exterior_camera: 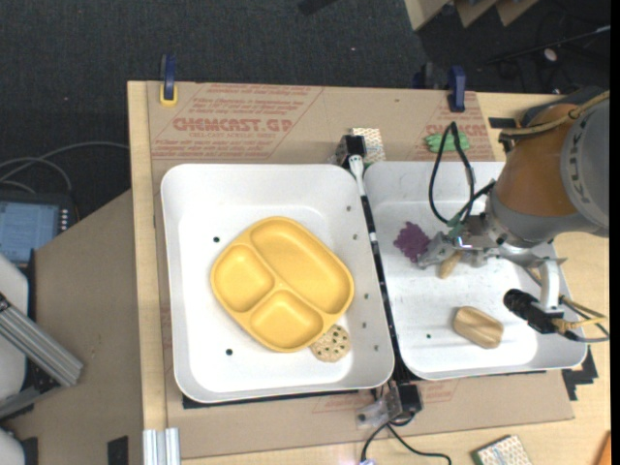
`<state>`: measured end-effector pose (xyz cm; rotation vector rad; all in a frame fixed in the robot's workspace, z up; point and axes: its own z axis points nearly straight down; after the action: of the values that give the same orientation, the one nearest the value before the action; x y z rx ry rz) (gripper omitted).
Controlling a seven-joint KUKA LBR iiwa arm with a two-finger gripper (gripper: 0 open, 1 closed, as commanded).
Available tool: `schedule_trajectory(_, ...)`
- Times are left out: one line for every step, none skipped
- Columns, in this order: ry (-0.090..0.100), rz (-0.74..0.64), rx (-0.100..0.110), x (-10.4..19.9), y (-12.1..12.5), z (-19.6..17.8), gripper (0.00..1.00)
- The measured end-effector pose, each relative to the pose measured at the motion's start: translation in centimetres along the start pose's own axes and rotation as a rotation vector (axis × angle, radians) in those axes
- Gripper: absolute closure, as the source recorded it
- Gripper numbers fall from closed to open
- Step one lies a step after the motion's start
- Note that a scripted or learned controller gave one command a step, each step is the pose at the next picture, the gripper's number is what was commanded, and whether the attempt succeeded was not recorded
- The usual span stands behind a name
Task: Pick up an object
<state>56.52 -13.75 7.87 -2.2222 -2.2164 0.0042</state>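
Arm: the grey arm (542,187) is reaching in from the right and is hanging over the right bin (426,352).
Pincer: the pincer (448,256) is sitting low over the upper half of that bin, just beside the purple cluster; whether it is spread or pressed together cannot be told from this slant, and nothing is showing as pinched.
Likely target: the purple cluster (412,241), perhaps toy grapes, is lying near the bin's left wall, just to the left of the pincer.
Other candidate: a tan block (478,325), rounded like a bread roll, is lying in the lower half of the same bin, apart from the pincer.
Left bin: the left bin (194,260) is holding a yellow divided plate (281,281), with a speckled cookie (331,342) touching the plate's lower edge.
Risk, offset: the pincer is standing beside the cluster and not over it, so a closing here is likely catching air or only clipping the cluster's edge.
Risk, push: a sideways approach is likely shoving the light cluster against the bin wall, where it is becoming harder to straddle.
Risk, shape: the lumpy cluster is offering no flat faces, so a shallow pinch is likely slipping off during the lift.
Risk, cable: a black cable (444,177) is looping above the pincer and could be snagging on a wide swing.
Bench: the bench (242,124) is carrying both bins side by side.
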Motion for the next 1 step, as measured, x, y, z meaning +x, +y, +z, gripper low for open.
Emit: schedule_trajectory(-0.002,-0.001,-0.008,0.06,0.17,-1.65,1.00)
